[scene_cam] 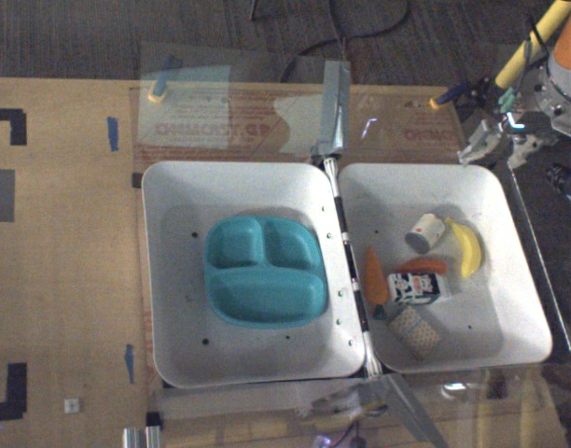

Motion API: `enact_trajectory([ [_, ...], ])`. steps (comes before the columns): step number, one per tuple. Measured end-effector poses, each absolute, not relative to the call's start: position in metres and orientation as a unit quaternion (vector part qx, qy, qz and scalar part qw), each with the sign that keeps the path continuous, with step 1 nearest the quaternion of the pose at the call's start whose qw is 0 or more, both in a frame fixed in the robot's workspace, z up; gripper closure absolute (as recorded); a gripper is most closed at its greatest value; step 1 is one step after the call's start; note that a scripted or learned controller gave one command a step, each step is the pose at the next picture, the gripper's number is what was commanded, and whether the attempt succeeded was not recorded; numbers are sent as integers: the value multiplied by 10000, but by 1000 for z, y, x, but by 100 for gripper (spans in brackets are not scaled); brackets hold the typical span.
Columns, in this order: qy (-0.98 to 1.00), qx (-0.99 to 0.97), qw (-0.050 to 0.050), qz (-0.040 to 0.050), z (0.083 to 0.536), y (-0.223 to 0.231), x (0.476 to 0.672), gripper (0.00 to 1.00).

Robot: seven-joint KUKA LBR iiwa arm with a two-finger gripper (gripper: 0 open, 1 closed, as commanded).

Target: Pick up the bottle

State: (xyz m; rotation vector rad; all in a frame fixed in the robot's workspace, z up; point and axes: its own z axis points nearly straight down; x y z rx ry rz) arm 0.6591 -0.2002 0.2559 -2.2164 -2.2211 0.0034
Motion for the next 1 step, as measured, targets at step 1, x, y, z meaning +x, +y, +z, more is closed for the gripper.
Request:
enact_trajectory([
  [1, -7087, -7055, 19, 19, 265, -199, 660, 100],
])
